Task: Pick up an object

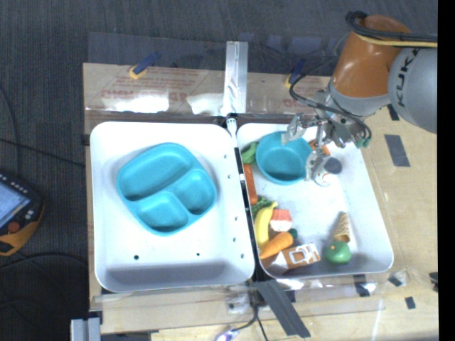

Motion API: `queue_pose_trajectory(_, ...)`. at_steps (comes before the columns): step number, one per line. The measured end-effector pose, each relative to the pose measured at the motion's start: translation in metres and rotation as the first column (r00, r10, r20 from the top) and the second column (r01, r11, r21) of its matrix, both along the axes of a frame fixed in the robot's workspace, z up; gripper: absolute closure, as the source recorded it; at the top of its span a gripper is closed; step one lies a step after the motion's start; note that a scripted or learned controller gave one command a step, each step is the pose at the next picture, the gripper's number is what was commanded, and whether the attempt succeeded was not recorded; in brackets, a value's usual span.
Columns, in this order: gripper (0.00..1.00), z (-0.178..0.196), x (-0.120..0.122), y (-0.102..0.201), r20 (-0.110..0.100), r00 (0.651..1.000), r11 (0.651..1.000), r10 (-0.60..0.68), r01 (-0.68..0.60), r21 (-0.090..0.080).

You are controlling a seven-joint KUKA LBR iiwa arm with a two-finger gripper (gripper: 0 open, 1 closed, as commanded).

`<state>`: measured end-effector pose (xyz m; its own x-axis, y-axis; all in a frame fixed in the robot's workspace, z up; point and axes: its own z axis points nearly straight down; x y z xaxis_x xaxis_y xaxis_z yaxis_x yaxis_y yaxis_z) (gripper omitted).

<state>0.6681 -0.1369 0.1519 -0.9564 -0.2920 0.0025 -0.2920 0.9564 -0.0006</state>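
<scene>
Faintly, red lettering marks the cardboard sheet (153, 87) behind both bins, unreadable.

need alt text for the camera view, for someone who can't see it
A grey and orange robot arm reaches from the right, its gripper hanging at the rim of a small blue bowl in the right bin. That bin also holds toy food near its front. The left bin holds a blue divided plate.

Slanted overhead view of both bins (99, 212)
</scene>
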Motion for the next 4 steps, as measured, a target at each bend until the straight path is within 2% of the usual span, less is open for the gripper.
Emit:
queue_pose_trajectory(1,0.0,-0.063,-0.027,-0.052,0.015,0.994,0.994,-0.108,0.108,0.002)
queue_pose_trajectory(2,0.0,-0.068,-0.013,-0.035,-0.059,0.962,0.963,-0.268,0.267,-0.019)
queue_pose_trajectory(3,0.0,-0.062,-0.069,-0.087,0.014,0.994,0.995,-0.104,0.104,-0.001)
queue_pose_trajectory(4,0.0,-0.068,-0.006,-0.085,-0.042,0.994,0.995,-0.1,0.1,0.006)
